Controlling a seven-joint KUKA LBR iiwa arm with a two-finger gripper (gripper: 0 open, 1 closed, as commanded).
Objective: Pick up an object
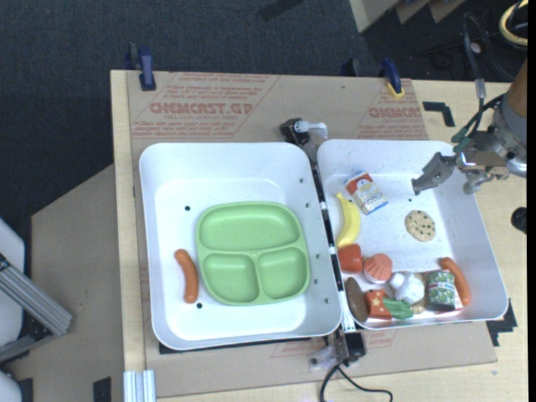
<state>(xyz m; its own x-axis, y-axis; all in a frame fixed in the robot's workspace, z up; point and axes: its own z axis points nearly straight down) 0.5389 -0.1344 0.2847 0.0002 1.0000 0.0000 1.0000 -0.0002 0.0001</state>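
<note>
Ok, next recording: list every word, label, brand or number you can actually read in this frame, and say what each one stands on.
"CHEMCAST GP": red print on the brown protective sheet covering the bench, upper left, repeated in a tilted pattern.
"CHEMCAST": same red print at upper right of that sheet, partly cut off by the right bin.
Small red and white carton in the right bin: printing too small to read.
Small can in the right bin: label too blurred to read.

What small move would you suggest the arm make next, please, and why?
Probably lower the tool toward the cookie just in front of it. The tool hangs above the right bin with nothing between its fingers, and the cookie lies flat and apart from the crowded toys along the bin's near edge.
</note>
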